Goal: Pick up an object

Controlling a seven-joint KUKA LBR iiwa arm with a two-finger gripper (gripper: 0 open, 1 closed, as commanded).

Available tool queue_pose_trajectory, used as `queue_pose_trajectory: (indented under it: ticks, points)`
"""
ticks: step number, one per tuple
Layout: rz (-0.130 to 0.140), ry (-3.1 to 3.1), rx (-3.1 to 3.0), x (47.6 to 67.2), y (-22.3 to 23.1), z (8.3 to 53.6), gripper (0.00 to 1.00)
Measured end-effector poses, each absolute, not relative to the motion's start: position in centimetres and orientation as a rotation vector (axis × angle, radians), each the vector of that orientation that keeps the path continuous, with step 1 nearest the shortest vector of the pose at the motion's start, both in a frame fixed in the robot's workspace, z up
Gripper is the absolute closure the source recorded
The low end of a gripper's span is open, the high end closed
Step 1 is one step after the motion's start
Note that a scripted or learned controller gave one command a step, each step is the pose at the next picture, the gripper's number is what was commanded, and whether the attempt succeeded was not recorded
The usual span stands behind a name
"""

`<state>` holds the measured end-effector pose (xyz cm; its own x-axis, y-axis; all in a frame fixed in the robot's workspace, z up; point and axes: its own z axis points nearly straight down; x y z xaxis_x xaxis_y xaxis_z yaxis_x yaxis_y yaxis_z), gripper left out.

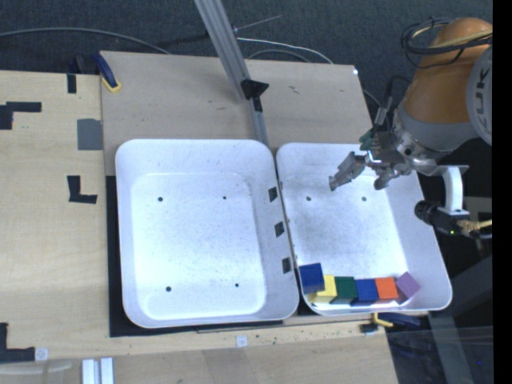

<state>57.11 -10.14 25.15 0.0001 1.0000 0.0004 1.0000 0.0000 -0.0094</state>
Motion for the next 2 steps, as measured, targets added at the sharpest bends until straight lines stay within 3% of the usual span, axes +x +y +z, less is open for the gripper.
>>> queue_pose_trajectory:
  ticks: [1, 2]
  points:
    - [-0.007, -2.227, -2.226, 55.8, -11.5, 36.7, 0.0]
    - [0.009, -2.22, -2.211, 55.1, -4.7, 23.1, 0.0]
